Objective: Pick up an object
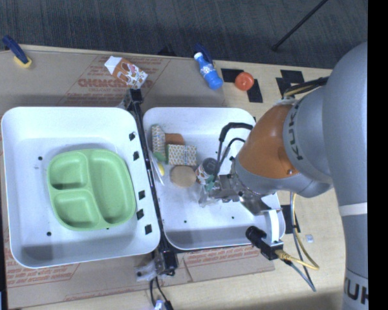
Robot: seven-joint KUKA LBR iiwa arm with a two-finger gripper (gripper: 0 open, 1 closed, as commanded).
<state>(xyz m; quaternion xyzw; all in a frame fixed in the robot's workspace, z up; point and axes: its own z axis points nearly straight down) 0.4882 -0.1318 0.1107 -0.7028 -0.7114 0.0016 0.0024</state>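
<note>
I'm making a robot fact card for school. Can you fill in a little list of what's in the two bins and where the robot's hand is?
left bin: holds a green divided plate
right bin: small items bunched near its left side, among them a patterned block and a round tan piece
gripper: down inside the right bin, just right of the bunch
arm: grey with an orange band, reaching in from the right
on the bench behind the bins: blue bottle, small orange object

Dark carpeted floor (116, 11) behind cardboard-topped bench (84, 82).

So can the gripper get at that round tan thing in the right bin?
Probably yes: the gripper sits just right of the round tan thing, whose top is uncovered, though a patterned block crowds its far side.
</note>
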